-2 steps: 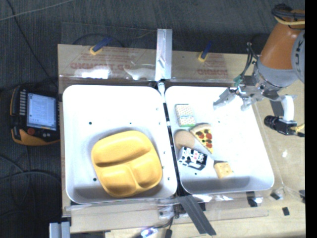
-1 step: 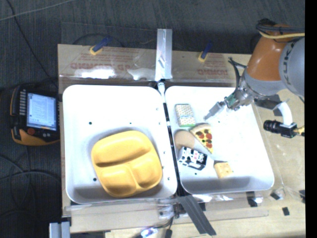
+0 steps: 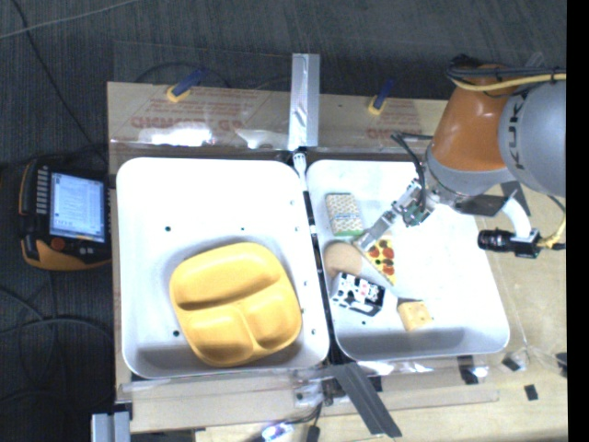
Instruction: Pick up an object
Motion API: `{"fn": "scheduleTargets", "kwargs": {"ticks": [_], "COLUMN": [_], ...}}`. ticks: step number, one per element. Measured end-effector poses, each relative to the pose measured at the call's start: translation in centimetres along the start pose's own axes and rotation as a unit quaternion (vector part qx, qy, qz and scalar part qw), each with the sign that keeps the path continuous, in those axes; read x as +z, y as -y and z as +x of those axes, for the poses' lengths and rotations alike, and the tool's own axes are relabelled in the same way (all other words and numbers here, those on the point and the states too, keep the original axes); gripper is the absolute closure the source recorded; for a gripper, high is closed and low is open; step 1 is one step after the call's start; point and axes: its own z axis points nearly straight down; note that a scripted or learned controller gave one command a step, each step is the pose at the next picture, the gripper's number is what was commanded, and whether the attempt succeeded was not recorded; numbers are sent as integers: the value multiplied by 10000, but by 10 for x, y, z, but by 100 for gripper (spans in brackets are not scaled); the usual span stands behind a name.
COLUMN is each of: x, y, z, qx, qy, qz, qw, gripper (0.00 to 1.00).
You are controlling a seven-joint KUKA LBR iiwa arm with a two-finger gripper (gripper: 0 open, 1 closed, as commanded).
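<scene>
Down at the bottom, closest to us, sits a big yellow tray (image 3: 236, 300) in the left bin (image 3: 147, 191). It has dips in it for food, and it lies flat, a bit turned. Nothing else is in that bin with it.

Next to it is the right bin (image 3: 460, 293), and that is where the small things are. A green and white box (image 3: 344, 214) lies near the top of the bin. Below it is a tan wedge (image 3: 342, 258), a slice of toy pizza with red and green dots (image 3: 383, 257), a black and white card (image 3: 357, 294), and a small yellow block (image 3: 416, 315) near the bottom. They lie close together, and the wedge, the pizza and the card seem to touch.

The grey arm with its orange band (image 3: 469, 136) reaches in from the right. Its gripper (image 3: 368, 239) points down and to the left, and its tip is right by the pizza slice and the tan wedge. It is too small and dark to see if it is open or closed, so I cannot tell. I see nothing lifted up in it.

So I think the job is not done. Every small thing looks like it lies on the bin floor. The arm seems to be at the spot for a grab, maybe at the pizza or the wedge. Grabbing and lifting are left to do.
</scene>
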Motion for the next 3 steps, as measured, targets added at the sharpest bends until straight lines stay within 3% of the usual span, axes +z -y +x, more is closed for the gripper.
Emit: {"fn": "scheduleTargets", "kwargs": {"ticks": [1,2,3], "x": [45,-48,-56], "y": [-47,-85,-85], "z": [-13,18,29], "qx": [-138,-1333,-2166], "qy": [5,15,14], "qz": [-1,-5,-2], "qw": [9999,9911,9763], "gripper": [0,0,0]}}
